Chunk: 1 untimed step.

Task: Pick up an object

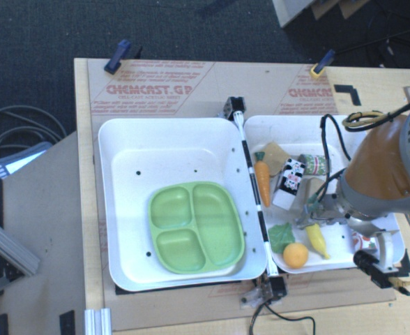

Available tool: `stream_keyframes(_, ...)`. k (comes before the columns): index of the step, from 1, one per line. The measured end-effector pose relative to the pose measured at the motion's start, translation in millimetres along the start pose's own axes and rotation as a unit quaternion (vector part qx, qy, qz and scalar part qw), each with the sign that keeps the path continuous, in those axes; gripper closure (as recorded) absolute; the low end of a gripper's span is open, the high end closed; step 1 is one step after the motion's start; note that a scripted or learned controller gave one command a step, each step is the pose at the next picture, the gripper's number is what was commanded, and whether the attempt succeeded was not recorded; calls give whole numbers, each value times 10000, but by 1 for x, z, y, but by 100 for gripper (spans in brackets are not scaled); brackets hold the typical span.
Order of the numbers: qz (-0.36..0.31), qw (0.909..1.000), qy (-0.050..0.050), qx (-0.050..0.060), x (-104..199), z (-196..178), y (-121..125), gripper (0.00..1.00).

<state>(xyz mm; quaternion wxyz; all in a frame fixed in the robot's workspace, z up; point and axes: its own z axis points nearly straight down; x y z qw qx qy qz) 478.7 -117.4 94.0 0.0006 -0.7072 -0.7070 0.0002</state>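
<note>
White plastic forms both shallow bins on the tan wooden table (191, 82), which carries red printed lettering along its far side. Lying flat in the near half of the left bin (121, 145) is a light green plastic plate divided into three compartments (194, 227). The right bin (261, 128) holds a cluster of small toy foods: an orange plastic carrot with a green top (262, 180) lies along the bin's left wall, with a tan flat piece (275, 152) just behind it, a black-and-white cow-patterned carton (289, 180) to its right, and a small tin can on its side (314, 164) beyond that. Nearer the front edge sit a green leafy piece (282, 236), a round orange fruit (295, 255) just in front of it, and a yellow banana-shaped piece (317, 241) beside the orange. From the right, the grey arm with its orange band (376, 166) reaches over this bin, and the end effector (315, 211) sits low among the objects, just above the yellow piece and close beside the carton. I cannot tell whether it is open or closed, and nothing can be made out in its grip.
</note>
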Motion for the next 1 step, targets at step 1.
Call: stream_keyframes(1, -9, 10000, 4, -14, 76, -91, 62, 100)
